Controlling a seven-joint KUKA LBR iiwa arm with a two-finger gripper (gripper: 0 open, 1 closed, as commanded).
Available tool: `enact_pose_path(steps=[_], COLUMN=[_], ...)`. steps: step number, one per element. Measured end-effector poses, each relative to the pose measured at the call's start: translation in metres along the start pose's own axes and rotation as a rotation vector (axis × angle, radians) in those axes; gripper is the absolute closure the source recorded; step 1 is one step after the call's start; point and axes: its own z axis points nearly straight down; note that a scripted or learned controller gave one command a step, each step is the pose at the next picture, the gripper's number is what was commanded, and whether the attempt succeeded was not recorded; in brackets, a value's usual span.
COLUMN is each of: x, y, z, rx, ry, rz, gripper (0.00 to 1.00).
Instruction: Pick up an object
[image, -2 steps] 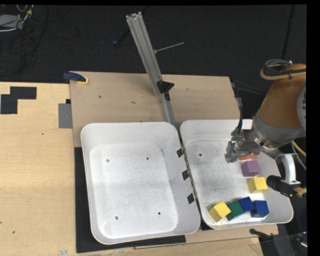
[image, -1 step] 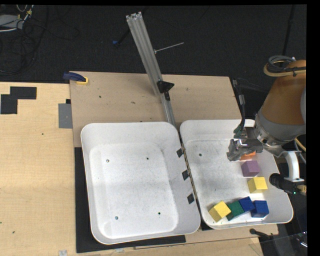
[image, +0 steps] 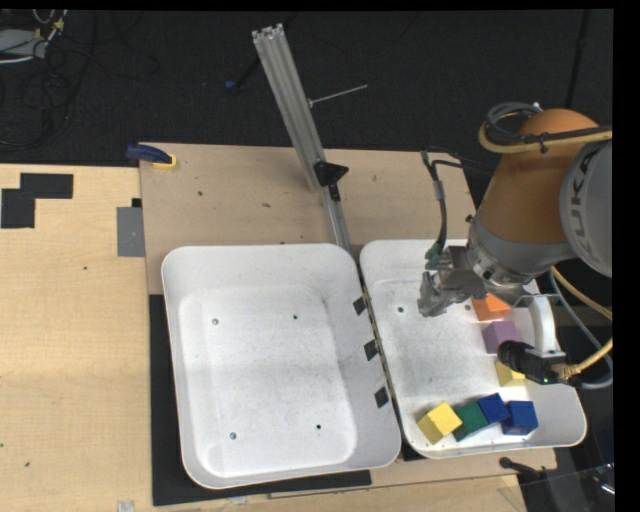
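My gripper hangs over the upper middle of the right bin, above bare white floor, and I see nothing between its fingers. Just to its right lie an orange block and a purple block. A small yellow block sits partly behind a black cable end. Near the bin's front edge a yellow block, a green block and two blue blocks cluster together.
The left bin lies beside the right one, with black clips along the shared rims. A slanted aluminium bar rises behind the bins. The arm's orange band and cables crowd the right bin's right side.
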Motion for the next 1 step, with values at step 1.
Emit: enact_pose_path(steps=[1], x=[0.0529], y=[0.0084], z=[0.0149], rx=[0.004], ry=[0.0], rz=[0.001], gripper=[1.0])
